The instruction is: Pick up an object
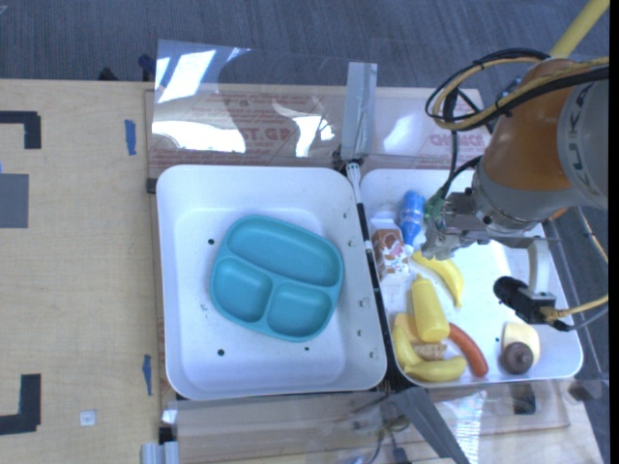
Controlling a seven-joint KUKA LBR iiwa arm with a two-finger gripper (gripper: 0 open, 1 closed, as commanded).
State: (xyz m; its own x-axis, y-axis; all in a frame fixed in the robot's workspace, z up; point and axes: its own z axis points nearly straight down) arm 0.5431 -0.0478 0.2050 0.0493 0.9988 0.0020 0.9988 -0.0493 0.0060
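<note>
Two white bins sit side by side; gripper (437, 245) hangs over the right bin (566, 356), touching a banana (442, 274), finger state unclear.

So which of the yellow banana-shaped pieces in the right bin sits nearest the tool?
The small curved yellow banana directly beneath the tool. The other, larger yellow banana lies along the bin's near edge, beside the red sausage.

Bright, even light falls from above. Glare streaks the clear panel (242, 104) behind the bins (184, 356). Focus is slightly soft.
</note>
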